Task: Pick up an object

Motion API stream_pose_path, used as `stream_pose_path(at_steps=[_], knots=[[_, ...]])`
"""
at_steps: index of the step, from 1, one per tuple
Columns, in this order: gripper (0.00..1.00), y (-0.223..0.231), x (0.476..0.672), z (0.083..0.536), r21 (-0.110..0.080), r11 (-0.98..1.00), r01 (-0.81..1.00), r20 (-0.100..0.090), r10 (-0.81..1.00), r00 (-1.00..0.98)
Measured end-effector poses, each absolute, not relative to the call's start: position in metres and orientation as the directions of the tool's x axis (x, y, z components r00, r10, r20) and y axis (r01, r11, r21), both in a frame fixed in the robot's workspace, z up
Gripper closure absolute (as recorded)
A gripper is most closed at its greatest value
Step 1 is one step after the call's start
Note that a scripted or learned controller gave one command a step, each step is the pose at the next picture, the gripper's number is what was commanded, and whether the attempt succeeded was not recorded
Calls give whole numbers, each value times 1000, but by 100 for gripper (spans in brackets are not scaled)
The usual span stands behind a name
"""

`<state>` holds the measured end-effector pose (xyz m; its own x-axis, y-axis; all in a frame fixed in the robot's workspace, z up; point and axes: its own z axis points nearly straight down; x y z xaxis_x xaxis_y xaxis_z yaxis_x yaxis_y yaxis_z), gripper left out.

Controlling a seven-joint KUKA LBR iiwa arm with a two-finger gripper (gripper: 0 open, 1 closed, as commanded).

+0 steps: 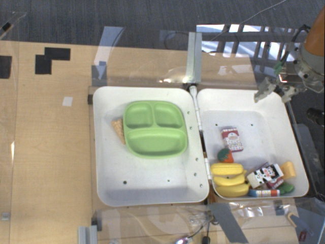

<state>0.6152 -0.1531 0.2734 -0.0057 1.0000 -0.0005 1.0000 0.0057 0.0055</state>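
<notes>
Robot gripper (pixel 271 89) is hovering over the far right corner of the right bin (pixel 254 117), its claw state impossible to tell; next it needs descending toward the bananas (pixel 229 178) at the near edge

No lettering can be read. The small red and white carton (pixel 231 139) and the black and white packet (pixel 266 175) carry print, but it is too small to make out.

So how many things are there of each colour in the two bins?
Green: 2, the divided tray and a small piece
Yellow: 2, the bananas and a block
Red and white: 1, the small box
Tan: 1, the wafer
Others mixed or unclear.
Total: 6
</notes>
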Motion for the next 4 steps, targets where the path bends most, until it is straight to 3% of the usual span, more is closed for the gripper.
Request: stream_pose_path(at_steps=[1, 2, 3, 4], knots=[[0, -151, 602, 123, 2, 84, 996, 0, 996, -84], [0, -106, 570, 100, 35, 156, 987, -13, 988, -155], [0, -92, 541, 100, 42, 191, 981, -15, 981, -191], [100, -88, 542, 111, 44, 194, 980, -9, 981, -194]])
